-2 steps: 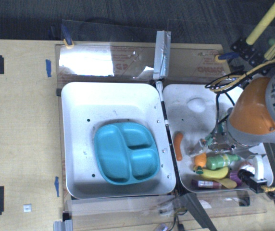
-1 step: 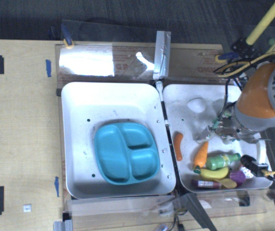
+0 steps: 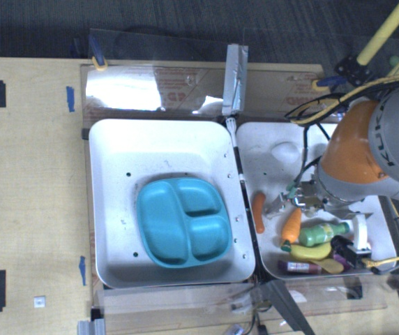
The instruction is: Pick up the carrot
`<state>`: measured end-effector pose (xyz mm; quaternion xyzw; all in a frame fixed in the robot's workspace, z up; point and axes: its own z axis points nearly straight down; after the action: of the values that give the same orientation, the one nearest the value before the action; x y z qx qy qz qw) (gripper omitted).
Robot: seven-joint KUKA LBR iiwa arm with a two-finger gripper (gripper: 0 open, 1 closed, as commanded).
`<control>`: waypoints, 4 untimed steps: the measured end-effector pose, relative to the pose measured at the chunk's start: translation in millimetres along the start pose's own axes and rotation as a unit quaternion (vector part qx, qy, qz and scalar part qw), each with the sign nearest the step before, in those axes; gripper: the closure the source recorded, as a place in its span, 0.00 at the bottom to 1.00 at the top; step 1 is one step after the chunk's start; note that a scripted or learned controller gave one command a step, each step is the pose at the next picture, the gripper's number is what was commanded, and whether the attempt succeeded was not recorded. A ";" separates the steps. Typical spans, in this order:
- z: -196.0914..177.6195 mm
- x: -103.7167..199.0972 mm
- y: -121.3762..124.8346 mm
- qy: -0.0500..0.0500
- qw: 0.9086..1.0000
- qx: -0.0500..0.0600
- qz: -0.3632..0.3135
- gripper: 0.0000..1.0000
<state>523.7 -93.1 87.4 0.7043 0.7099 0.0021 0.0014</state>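
A: Left bin?

B: A shallow white plastic bin [image 3: 116, 152] is seen on the left. A light blue plastic tray with three compartments [image 3: 184, 220] is lying in its lower middle, slightly skewed.

A: Right bin?

B: A second shallow white bin [image 3: 269, 142] is set just beside the first. A slim orange-red sausage-shaped piece [image 3: 258, 212] is laid along its left wall. The tapered orange plastic carrot [image 3: 291, 227] is found right of that, near the bin's middle, tilted with its narrow end down and left. A green plastic bottle-shaped toy [image 3: 320, 234] is touching its right side; a yellow banana-shaped toy [image 3: 309, 250] is lying below both, with a dark purple stick-shaped item [image 3: 304, 266] under it by the front wall.

A: Gripper?

B: The metal two-finger gripper [image 3: 288, 202] is held just above the carrot's thick end. Nothing is seen between the fingers; whether they are spread or pressed together cannot be told. The grey arm with its orange band [image 3: 349, 152] is reaching in from the right.
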 end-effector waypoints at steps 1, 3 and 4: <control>-97.5 13.8 -43.0 -0.001 0.989 0.001 -0.145 0.00; -27.7 -6.7 -43.0 -0.001 0.988 0.000 -0.154 1.00; -98.3 49.4 0.7 0.000 0.994 0.001 -0.105 1.00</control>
<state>523.5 -43.9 185.7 0.6259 0.7799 0.0017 0.0011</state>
